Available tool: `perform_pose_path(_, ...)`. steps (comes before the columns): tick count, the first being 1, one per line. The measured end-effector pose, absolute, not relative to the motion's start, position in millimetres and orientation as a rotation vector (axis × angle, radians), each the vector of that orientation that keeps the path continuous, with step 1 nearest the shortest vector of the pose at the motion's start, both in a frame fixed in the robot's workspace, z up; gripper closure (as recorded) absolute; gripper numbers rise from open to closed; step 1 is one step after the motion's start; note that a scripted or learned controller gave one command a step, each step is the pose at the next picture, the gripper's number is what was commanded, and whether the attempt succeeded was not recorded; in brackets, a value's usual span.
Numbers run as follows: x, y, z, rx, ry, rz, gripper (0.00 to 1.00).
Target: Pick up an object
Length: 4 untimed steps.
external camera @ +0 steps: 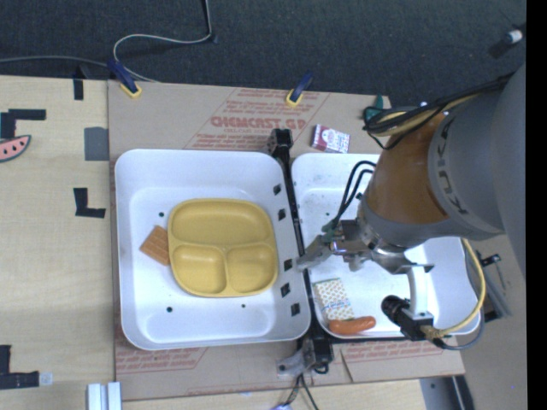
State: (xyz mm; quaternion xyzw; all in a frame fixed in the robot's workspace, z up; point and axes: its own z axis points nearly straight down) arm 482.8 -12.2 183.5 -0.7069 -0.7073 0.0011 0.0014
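Pincer [329, 250] low in right bin [444, 310], finger state cannot be told.
Left bin [137, 254] holds yellow divided tray [224, 246] over brown piece [156, 244]. Patterned packet [332, 296] and orange sausage [351, 324] lie just below pincer.

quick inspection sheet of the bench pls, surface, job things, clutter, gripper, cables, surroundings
surface: cardboard sheet under two white bins, left bin and right bin.
job's things: yellow divided tray in left bin, lying over a brown flat piece; patterned packet and orange carrot-like item in right bin.
clutter: small red-and-white packet on the cardboard behind the bins.
grippers: gripper low over right bin near the divider; state of jaws not readable.
cables: black cable across the dark floor; cables along the arm's wrist.
surroundings: yellow clamps at cardboard edge, black tape marks at left.
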Motion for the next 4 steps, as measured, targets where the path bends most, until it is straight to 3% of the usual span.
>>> perform_pose_path(1,483.0,4.4,183.6,-2.218,-2.222,0.003,0.0)
perform_pose_path(2,483.0,4.8,192.8,-2.216,-2.221,0.004,1.0)
perform_pose_path(3,483.2,5.3,201.9,-2.213,-2.221,0.005,1.0)
perform_pose_path(4,592.7,48.2,183.7,-2.219,-2.223,0.003,1.0)
